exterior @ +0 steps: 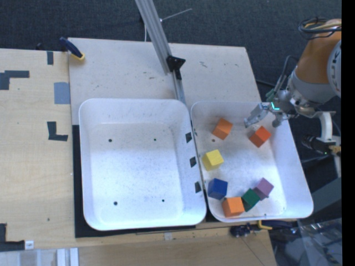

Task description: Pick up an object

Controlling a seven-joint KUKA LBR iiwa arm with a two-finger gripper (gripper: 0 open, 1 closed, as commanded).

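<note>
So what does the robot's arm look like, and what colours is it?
The arm is round and chunky, orange on top and grey lower down. Thin dark cables loop beside it. Its gripper is small, made of grey metal, with a tiny green-blue light near the wrist.

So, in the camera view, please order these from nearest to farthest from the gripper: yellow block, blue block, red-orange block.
From the gripper:
1. Red-orange block, just below it, by the bin's right wall.
2. Yellow block, at the bin's left side.
3. Blue block, lower left.
</note>
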